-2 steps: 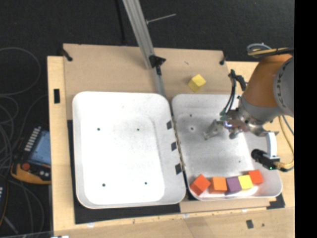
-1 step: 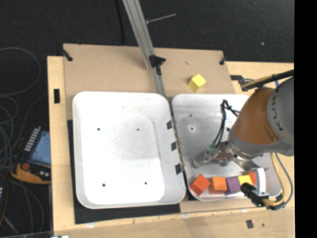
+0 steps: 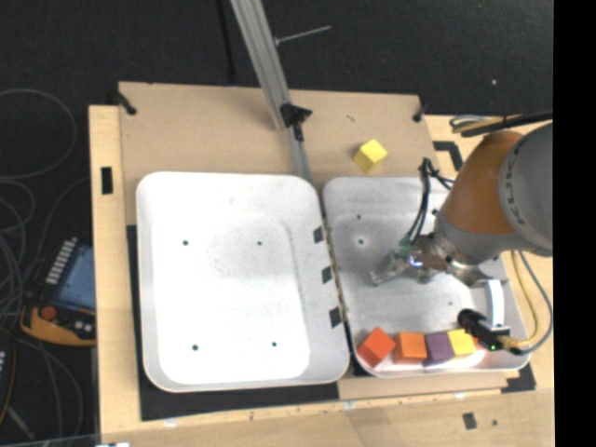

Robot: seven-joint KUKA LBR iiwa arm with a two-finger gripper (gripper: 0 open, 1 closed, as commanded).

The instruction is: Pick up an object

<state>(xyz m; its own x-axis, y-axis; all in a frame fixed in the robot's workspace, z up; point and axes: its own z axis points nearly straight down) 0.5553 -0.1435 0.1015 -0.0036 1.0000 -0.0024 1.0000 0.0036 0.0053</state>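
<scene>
Several small blocks lie in a row along the near edge of the right bin (image 3: 358,208): a red-orange block (image 3: 377,345), an orange block (image 3: 411,345), a purple block (image 3: 438,346) and a yellow block (image 3: 462,343). My gripper (image 3: 384,272) hangs over the middle of the right bin, well behind the row of blocks, its fingers pointing left. Nothing shows between the fingers. Whether they are spread or closed is too small to make out.
A yellow cube (image 3: 371,154) sits on the brown board behind the right bin, outside it. The left bin (image 3: 158,203) lies beside the right one. A grey metal strut (image 3: 265,59) slants down from the top to the gap between the bins.
</scene>
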